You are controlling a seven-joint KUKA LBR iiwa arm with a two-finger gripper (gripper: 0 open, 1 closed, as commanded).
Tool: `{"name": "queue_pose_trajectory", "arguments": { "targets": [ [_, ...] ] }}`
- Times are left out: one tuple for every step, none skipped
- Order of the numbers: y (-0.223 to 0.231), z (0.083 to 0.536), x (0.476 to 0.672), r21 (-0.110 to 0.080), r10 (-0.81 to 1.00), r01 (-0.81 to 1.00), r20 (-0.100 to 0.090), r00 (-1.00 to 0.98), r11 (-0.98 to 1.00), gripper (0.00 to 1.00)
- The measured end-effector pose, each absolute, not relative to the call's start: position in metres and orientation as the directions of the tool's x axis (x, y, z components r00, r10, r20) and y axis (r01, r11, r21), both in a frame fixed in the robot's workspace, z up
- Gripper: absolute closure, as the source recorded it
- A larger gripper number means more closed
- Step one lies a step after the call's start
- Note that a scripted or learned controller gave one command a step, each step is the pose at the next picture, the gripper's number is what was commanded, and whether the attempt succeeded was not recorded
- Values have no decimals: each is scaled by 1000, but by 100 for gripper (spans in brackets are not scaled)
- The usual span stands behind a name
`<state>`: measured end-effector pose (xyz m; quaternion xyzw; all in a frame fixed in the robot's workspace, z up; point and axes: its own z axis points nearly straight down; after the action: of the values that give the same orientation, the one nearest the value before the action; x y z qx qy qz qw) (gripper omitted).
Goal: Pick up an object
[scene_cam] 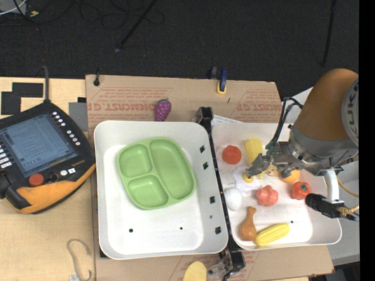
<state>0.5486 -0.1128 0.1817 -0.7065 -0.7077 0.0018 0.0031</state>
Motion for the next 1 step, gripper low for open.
{"name": "queue_pose_trajectory", "arguments": {
  "targets": [
    [-105,125,553,-8,1000,1000,3,0,0,0]
  ]
}}
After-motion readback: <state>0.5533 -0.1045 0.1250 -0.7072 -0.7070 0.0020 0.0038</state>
